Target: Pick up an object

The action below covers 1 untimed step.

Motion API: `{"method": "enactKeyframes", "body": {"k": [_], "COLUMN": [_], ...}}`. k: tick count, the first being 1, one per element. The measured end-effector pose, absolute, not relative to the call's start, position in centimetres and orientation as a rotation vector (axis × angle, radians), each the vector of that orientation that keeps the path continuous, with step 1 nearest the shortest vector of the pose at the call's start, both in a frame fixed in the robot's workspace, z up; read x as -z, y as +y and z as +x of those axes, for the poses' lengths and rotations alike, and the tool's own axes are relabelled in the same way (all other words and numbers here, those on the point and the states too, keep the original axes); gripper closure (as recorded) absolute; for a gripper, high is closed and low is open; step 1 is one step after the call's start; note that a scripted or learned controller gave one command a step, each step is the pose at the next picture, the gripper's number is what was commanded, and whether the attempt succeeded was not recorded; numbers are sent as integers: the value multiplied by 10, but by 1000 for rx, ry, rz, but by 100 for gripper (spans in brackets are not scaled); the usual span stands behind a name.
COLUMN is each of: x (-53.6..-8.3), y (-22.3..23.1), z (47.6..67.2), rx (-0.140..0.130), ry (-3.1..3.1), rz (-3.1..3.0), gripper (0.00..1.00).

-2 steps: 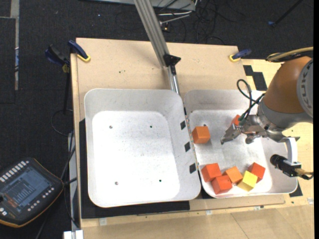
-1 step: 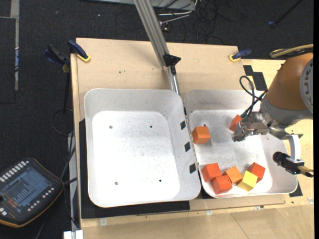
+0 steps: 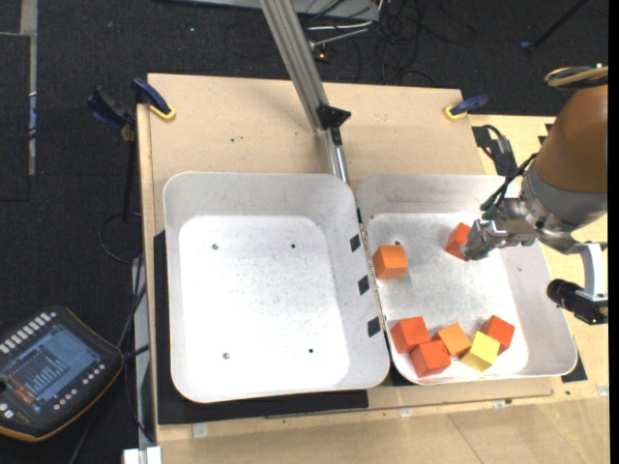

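Observation:
My gripper (image 3: 477,246) hangs low over the right bin (image 3: 542,288), reaching in from the right. A red-orange block (image 3: 456,239) lies directly at its left side, touching or nearly touching the tip. An orange cube (image 3: 390,261) sits alone further left, near the bin's left wall. Along the bin's front edge lies a cluster: two red-orange blocks (image 3: 409,333) (image 3: 430,357), an orange one (image 3: 455,338), a yellow one (image 3: 481,352) and another red-orange one (image 3: 498,332).
The left bin (image 3: 193,288) stands beside the right one, their rims meeting mid-bench. A metal pole (image 3: 300,56) slants from the top down to the rims' far junction. Blue-yellow clamps (image 3: 150,98) (image 3: 466,107) grip the bench's back corners. A pendant (image 3: 48,370) lies at lower left.

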<state>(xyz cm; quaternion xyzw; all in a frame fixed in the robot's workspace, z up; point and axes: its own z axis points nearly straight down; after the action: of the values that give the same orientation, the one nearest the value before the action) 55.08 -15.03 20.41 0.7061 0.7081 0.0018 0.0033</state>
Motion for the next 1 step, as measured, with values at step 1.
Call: {"method": "enactKeyframes", "body": {"k": [1], "x": [-217], "y": [-150], "z": [552], "rx": [-3], "ry": [2222], "rz": [2216], "gripper": [100]}}
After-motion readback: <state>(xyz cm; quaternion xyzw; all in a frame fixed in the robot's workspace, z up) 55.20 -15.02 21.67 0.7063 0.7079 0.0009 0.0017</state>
